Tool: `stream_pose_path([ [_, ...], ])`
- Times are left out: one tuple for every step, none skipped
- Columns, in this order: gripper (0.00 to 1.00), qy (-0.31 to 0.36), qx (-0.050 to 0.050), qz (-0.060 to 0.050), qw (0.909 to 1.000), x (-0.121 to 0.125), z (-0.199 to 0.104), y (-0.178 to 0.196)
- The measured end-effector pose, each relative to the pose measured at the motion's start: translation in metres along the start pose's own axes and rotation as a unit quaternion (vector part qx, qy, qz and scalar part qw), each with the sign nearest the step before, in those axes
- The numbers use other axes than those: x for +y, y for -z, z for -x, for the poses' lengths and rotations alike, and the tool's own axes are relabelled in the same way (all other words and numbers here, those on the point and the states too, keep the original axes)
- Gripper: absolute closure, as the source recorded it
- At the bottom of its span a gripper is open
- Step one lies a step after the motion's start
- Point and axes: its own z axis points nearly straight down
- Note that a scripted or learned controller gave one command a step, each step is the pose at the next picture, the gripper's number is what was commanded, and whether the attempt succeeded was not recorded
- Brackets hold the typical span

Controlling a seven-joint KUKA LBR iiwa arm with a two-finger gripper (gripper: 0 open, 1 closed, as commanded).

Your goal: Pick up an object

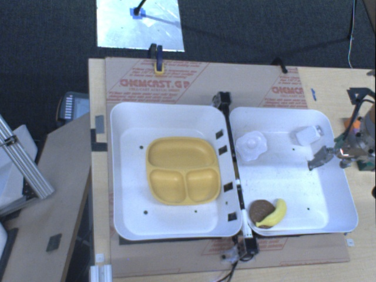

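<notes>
A: What sat nearest the camera?

B: In the right bin (338, 216), at about six o'clock along its near wall, a yellow banana (274, 214) lay touching a brown round object (261, 209) on its nine o'clock side.

A: And the left bin (126, 216)?

B: It held a yellow divided plate (181, 170) near its middle, two small wells toward the camera and one big well behind.

A: Farther back in the right bin?

B: A white lumpy object (251, 145) lay at roughly ten o'clock, close to the divider, and a small white block (308, 135) at about one o'clock.

A: The gripper?

B: The gripper (320, 158) reached in at three o'clock, low over the bin floor, near the white block but apart from it (whether its fingers were spread or pressed together, I couldn't tell). Nothing showed between them.
</notes>
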Motion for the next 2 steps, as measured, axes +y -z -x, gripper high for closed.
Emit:
stream_pose_path([
  [0.0,0.0,0.0,0.0,1.0,0.006,-0.007,-0.059],
  [0.0,0.0,0.0,0.0,1.0,0.003,-0.01,-0.101],
])
